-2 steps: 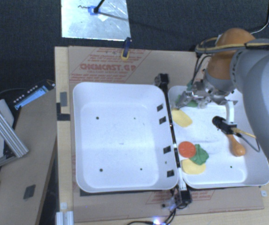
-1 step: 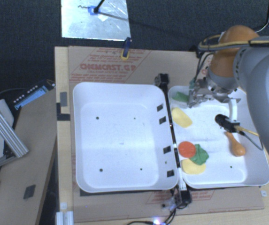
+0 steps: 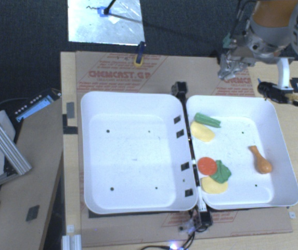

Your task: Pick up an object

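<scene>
Cardboard-topped bench (image 3: 117, 72), two white bins (image 3: 133, 155), dark floor (image 3: 24, 35)

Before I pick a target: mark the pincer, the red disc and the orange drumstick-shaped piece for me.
pincer (image 3: 229, 73), camera view, its lower tip above the right bin's far rim.
red disc (image 3: 207, 165), camera view, the middle of its flat face.
orange drumstick-shaped piece (image 3: 263, 165), camera view, its rounded thick end.
</scene>
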`<act>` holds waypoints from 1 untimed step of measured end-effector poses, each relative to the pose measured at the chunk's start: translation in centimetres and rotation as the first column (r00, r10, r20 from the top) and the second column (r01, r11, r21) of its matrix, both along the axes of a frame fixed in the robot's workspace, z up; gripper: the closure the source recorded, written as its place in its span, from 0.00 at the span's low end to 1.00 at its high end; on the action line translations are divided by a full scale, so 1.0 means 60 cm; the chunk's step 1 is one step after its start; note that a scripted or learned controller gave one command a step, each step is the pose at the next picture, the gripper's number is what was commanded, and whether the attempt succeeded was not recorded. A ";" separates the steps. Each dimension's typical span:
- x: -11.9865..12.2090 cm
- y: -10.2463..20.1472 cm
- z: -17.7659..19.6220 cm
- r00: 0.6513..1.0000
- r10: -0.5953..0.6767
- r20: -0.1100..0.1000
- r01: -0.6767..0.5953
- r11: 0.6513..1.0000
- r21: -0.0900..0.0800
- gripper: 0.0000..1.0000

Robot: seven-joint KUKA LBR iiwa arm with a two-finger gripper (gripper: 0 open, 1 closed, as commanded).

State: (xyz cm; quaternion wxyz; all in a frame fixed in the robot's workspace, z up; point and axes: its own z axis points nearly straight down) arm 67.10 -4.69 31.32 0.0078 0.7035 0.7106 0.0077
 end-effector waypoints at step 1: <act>-0.079 0.077 -0.063 1.000 -0.002 -0.025 0.002 1.000 0.001 1.00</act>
